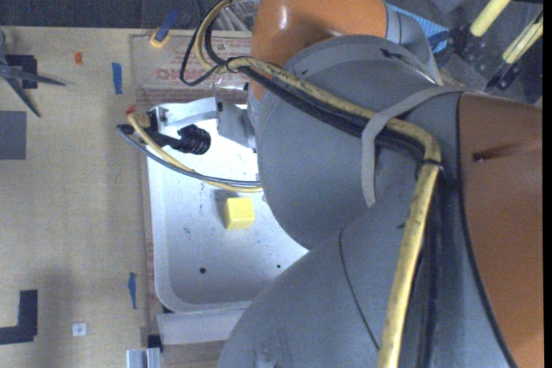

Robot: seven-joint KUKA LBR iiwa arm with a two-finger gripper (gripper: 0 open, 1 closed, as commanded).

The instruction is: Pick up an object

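Grey arm [345, 185], yellow block [240, 213], white bin [185, 289]

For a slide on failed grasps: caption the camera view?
Grey arm looms over a white bin holding a yellow block.

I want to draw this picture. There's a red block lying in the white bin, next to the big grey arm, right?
Almost. The block is yellow, not red, as the camera view shows. It does lie in the white bin, next to the big grey arm.
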